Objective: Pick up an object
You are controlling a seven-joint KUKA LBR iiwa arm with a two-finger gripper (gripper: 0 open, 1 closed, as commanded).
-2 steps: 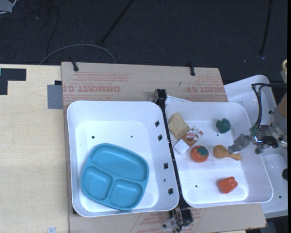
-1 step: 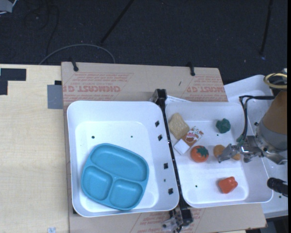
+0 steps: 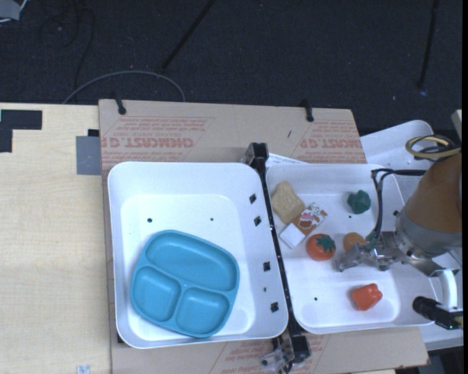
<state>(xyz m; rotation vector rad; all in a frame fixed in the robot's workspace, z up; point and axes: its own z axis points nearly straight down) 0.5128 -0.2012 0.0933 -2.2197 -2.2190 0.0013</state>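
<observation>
The right bin (image 3: 327, 318) holds several small items: a tan cracker-like piece (image 3: 286, 202), a white and red packet (image 3: 310, 218), a white block (image 3: 291, 236), a red tomato (image 3: 321, 246), a small orange piece (image 3: 353, 241), a dark green item (image 3: 359, 201) and a red pepper (image 3: 365, 296). My gripper (image 3: 349, 260) reaches in from the right and sits low in this bin. It is just below the orange piece, right of the tomato and above the red pepper. The arm's orange band (image 3: 444, 197) rises at the right edge.
The left bin (image 3: 132, 185) holds a blue divided plate (image 3: 186, 283). A black divider (image 3: 269, 240) runs between the two bins. Both rest on brown cardboard (image 3: 218, 135) on a pale wooden bench (image 3: 39, 240). Cables loop by the arm at right.
</observation>
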